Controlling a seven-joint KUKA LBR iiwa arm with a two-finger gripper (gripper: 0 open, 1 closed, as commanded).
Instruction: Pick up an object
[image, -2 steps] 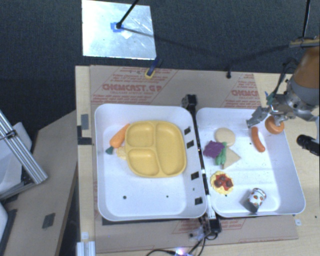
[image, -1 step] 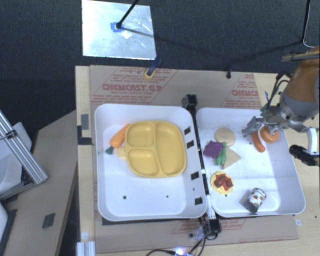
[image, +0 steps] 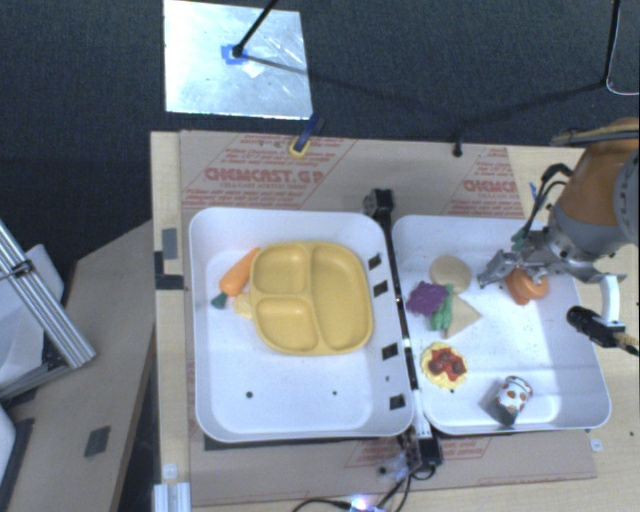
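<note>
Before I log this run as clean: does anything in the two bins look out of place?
One thing: the toy carrot lies in the left bin, wedged against the yellow divided plate instead of in a compartment. Nothing looks spilled or damaged.

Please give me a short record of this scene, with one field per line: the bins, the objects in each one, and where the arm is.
left bin: yellow divided plate, toy carrot at its left edge
right bin: round tan piece, purple grapes, small pizza, small can, orange object
arm: over the right bin
tool: at the orange object; grasp cannot be told
</note>
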